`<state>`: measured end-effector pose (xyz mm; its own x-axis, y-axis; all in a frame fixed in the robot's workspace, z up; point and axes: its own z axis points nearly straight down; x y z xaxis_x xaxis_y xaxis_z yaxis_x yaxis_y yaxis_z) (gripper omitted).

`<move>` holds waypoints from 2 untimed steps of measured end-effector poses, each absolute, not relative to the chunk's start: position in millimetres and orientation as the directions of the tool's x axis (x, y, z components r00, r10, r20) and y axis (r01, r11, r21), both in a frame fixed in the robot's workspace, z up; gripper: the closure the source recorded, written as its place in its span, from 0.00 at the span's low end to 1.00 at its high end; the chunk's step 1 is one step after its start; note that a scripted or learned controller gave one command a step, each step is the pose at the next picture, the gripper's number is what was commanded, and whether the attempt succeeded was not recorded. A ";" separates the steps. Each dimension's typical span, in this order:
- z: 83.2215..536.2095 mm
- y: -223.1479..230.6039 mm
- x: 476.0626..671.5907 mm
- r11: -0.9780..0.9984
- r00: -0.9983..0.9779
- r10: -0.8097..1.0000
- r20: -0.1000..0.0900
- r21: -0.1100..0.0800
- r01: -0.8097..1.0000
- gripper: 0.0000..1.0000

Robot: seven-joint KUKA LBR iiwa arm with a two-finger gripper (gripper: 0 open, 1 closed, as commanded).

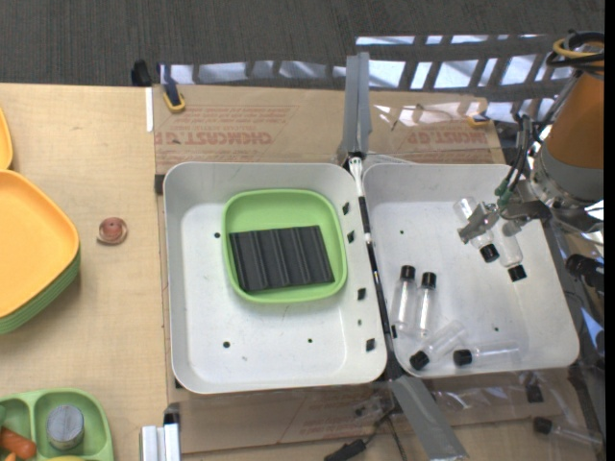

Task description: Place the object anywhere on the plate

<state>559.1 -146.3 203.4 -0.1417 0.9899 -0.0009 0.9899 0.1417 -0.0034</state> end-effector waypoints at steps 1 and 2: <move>168.1 -120.0 534.1 0.284 -0.284 0.959 0.001 -0.003 0.959 1.00; 201.4 -62.8 539.9 0.423 -0.423 0.906 -0.001 0.000 0.906 1.00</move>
<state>539.9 -62.8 201.4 -0.4230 0.9061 -0.0012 0.9061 0.4230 -0.0004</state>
